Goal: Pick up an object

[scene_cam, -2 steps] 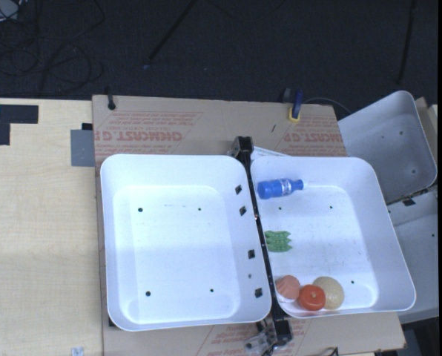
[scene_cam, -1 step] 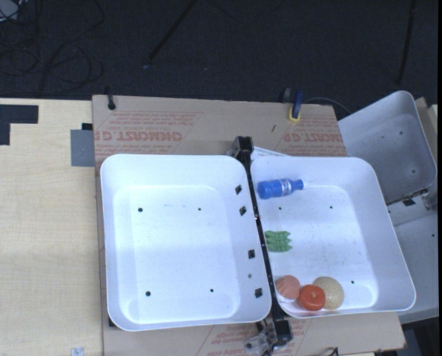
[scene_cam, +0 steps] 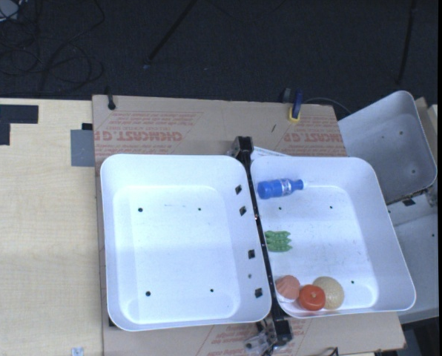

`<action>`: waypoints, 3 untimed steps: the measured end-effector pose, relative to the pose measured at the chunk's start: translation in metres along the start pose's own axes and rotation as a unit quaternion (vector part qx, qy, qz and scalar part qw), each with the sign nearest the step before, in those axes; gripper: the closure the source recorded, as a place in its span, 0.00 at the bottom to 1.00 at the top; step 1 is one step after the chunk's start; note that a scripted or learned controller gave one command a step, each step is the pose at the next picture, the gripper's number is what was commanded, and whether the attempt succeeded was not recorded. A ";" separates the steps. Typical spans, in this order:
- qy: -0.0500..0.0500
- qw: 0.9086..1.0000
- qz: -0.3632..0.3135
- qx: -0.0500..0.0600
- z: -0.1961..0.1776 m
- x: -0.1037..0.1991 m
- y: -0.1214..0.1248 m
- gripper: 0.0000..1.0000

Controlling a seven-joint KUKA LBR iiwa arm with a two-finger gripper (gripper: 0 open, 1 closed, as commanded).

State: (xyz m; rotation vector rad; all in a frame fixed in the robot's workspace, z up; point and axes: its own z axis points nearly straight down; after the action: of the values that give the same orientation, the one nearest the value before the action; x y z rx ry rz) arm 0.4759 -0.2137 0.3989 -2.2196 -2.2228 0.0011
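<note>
On the pale wooden worktop [scene_cam: 35,221] lies a printed cardboard sheet [scene_cam: 169,128], and on that sit the two white bins, touching along a black clip strip down the middle. The left bin [scene_cam: 106,236] shows bare floor. The right bin [scene_cam: 388,236] holds every candidate for the pick.

Largest of these is a blue bottle [scene_cam: 279,188], lying on its side at the far left of that bin, its pale cap pointing right. A small green ridged piece [scene_cam: 278,241] lies alone against the left wall, about midway. In the near left corner, a tan round item [scene_cam: 329,291], a red one [scene_cam: 311,297] and a pinkish one [scene_cam: 287,286] are bunched together, touching.

The pick looks not yet begun. The bottle seems the safest target: it has clear space on its right and near sides, so a grasp across its body, well clear of the bin wall, should work. The clustered trio risks nudging neighbours, and the green piece hugs the wall.
</note>
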 end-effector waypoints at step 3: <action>-0.001 1.000 0.000 -0.002 -0.005 0.000 0.000 1.00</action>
State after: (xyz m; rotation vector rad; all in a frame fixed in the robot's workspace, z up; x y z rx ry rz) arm 0.4762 -0.2139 0.4039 -2.2218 -2.2259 -0.0013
